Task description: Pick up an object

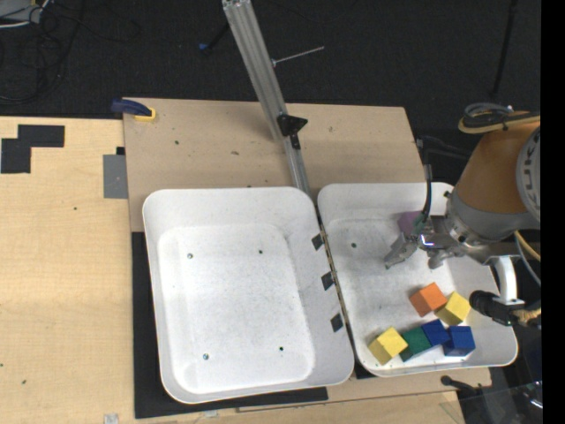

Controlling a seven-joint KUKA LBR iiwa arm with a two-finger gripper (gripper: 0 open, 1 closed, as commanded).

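Here you see the gripper (408,247) low in the right bin (371,203), fingers spread open, gripping nothing. A purple block (410,222) sits just behind it; orange (428,298), yellow (387,344), green and blue blocks cluster nearer the front.

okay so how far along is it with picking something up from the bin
Done: the gripper is down in the right bin, near a purple object. In hand: nothing visibly between its fingers. Left: grasping and lifting; the orange block and the other blocks lie untouched.
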